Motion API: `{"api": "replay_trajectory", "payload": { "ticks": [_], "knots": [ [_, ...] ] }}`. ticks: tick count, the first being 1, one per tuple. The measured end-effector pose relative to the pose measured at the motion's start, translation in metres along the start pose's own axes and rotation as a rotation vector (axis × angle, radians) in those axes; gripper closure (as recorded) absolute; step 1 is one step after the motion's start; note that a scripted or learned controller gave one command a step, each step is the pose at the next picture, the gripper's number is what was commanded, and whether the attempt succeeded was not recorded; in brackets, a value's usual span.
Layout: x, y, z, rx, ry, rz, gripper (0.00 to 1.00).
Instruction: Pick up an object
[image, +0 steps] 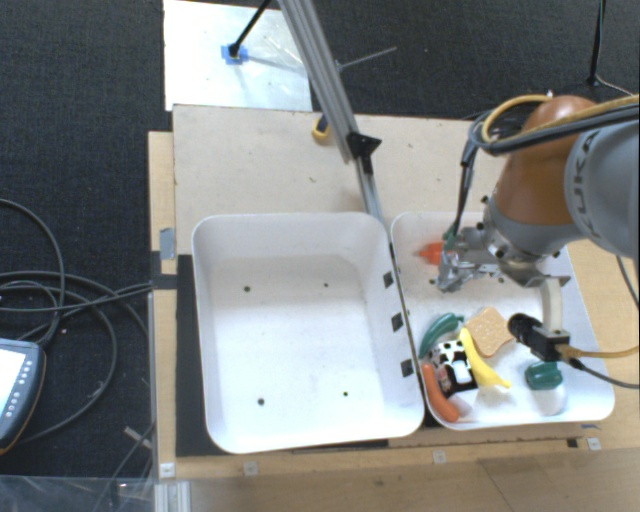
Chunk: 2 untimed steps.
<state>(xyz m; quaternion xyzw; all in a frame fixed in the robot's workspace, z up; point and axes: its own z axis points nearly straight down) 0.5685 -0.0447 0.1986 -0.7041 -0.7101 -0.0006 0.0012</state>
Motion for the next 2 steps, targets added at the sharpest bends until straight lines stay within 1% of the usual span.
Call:
{"api": "replay_trajectory", "payload": {
  "ticks": [1,2],
  "knots": [
    [0.052,-0.009,-0.017,-0.003,0.000,-0.002,1.00],
    [0.101,-0.026,-0.011,0.001,0.000,-0.002,1.00]
  ]
}}
